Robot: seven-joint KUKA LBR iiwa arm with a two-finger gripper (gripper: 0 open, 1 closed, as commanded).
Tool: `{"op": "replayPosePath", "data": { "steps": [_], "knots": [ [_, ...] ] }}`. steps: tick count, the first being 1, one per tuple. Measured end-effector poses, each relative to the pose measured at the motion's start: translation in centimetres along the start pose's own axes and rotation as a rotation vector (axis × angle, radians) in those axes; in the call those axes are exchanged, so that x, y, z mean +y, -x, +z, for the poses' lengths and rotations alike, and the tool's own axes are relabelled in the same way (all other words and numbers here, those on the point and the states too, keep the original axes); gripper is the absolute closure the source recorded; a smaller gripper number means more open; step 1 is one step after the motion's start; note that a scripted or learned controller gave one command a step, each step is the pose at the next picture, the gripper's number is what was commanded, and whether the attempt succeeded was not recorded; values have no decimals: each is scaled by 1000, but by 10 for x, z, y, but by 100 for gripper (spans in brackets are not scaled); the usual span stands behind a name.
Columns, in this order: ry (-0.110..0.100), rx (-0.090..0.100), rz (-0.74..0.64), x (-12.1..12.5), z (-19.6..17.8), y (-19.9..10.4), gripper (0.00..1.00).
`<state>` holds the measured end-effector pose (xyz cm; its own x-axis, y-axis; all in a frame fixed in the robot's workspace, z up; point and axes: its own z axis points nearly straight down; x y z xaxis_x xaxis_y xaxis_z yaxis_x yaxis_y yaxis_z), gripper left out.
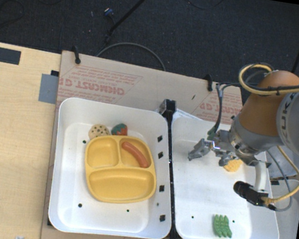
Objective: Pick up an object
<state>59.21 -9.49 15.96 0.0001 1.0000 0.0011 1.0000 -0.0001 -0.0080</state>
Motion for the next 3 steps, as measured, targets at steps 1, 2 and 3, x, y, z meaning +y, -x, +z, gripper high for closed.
{"op": "replayPosePath", "data": {
  "steps": [1,2,3],
  "knots": [
    [0,0,0,0,64,-2,0],
    [2,0,3,-1,73,-3,0],
    [2,0,7,-1,62,-2,100]
  ]
}}
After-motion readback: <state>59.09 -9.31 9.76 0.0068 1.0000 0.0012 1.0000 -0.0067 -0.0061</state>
